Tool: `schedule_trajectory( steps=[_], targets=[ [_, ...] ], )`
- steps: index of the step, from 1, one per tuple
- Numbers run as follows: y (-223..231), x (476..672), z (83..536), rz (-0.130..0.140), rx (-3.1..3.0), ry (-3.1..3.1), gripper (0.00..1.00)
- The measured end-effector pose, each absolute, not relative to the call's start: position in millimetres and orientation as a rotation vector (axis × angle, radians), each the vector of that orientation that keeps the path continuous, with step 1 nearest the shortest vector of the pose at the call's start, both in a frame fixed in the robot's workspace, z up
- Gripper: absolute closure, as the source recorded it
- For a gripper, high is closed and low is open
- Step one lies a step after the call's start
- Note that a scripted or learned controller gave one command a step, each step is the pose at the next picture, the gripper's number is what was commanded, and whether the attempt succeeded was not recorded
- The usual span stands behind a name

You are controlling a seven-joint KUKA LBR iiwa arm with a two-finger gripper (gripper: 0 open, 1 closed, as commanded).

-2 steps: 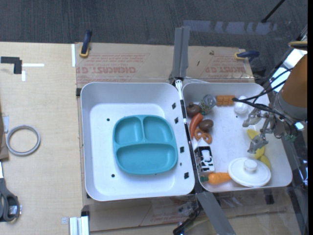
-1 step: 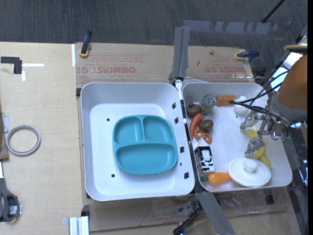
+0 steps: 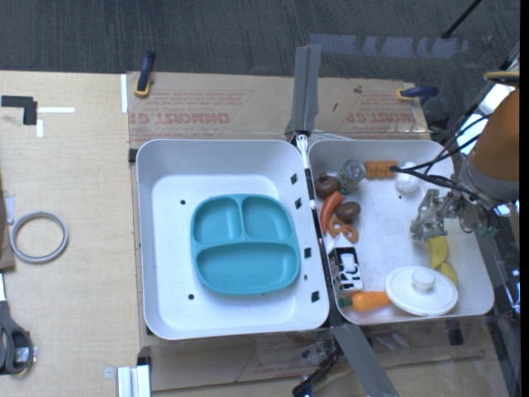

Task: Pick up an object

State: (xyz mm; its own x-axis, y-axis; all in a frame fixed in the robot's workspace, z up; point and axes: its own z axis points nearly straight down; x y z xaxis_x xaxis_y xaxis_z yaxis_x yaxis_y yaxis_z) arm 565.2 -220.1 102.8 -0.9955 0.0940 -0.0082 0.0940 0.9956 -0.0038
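My gripper [image 3: 427, 222] hangs low over the right bin [image 3: 475, 300], near its right side. Its tip is just above the upper end of a yellow banana [image 3: 440, 253]. I see nothing held in it. Also in this bin are a white round lid [image 3: 422, 290], an orange carrot [image 3: 369, 300], an orange-handled tool [image 3: 334, 215], a brown lump [image 3: 348, 212], a second brown piece [image 3: 326, 184], an orange block [image 3: 379, 169], a clear round piece [image 3: 353, 171], a small white piece [image 3: 407, 184] and a black-and-white item [image 3: 345, 270].
The left bin [image 3: 157, 246] holds a teal divided plate [image 3: 245, 244]. A grey ring [image 3: 36, 236] lies on the bench at far left. Cables [image 3: 430, 168] run from the arm across the right bin's upper right corner. The divider wall [image 3: 312, 222] separates the bins.
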Motion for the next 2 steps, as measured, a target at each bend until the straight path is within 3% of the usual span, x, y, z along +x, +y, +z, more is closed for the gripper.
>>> schedule_trajectory(
  steps=[1,2],
  targets=[
    [-219.7,565.3,102.8,-0.006,0.147,3.13,0.0],
    [-219.9,567.0,113.6,-0.01,0.145,3.125,1.0]
  ],
)
